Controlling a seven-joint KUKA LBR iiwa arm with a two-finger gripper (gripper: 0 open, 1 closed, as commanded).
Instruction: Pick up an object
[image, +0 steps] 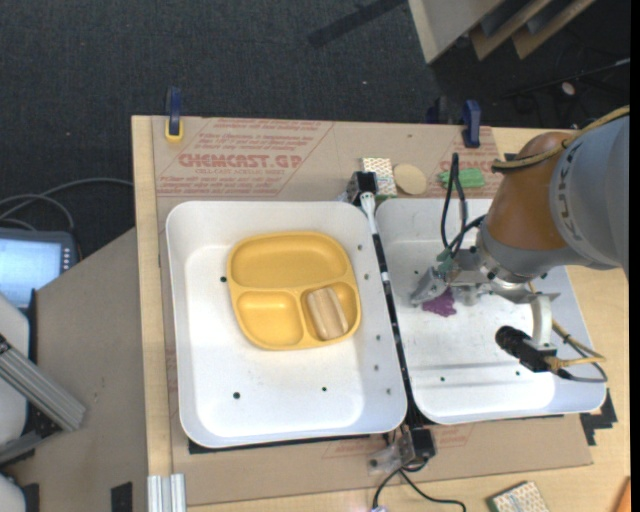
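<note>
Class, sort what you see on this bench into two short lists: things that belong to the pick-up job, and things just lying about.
Belongs to the job:
gripper
purple object
right bin

Just lying about:
yellow divided tray
tan piece in its lower right compartment
left bin
round beige item behind the bins

The arm runs off the frame's right edge; the gripper partly covers what seems a purple object.

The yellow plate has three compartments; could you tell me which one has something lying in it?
The small compartment at the lower right of the yellow plate holds a tan bread roll. The small one beside it and the large one above are bare.
</note>
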